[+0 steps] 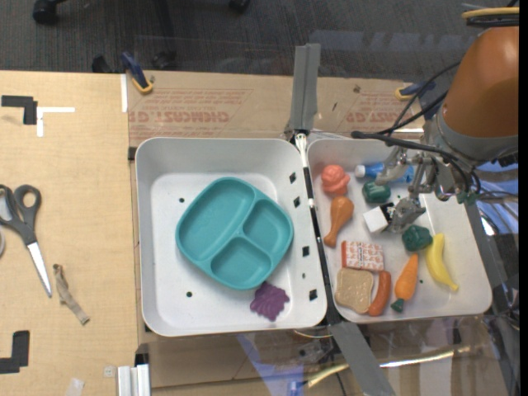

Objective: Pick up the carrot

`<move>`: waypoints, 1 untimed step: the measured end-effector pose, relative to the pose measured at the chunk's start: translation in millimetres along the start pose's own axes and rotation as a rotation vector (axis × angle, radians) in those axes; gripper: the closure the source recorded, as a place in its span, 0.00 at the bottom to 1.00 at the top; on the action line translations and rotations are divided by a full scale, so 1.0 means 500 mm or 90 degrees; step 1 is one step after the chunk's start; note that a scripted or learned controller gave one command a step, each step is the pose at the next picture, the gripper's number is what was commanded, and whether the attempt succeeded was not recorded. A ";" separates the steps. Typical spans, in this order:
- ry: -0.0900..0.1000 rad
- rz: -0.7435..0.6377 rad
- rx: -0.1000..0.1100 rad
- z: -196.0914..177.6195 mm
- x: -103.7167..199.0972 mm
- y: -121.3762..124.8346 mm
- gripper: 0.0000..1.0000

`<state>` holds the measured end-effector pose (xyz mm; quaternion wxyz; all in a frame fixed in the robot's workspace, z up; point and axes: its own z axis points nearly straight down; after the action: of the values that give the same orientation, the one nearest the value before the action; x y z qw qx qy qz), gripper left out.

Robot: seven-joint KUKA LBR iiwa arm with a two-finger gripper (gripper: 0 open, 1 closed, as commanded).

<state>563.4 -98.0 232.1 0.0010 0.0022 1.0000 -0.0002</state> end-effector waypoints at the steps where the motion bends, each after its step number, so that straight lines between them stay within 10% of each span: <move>1: 0.000 0.048 0.000 0.242 0.100 0.006 0.00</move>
<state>513.4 -94.9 111.2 0.0009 0.0399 0.9992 0.0001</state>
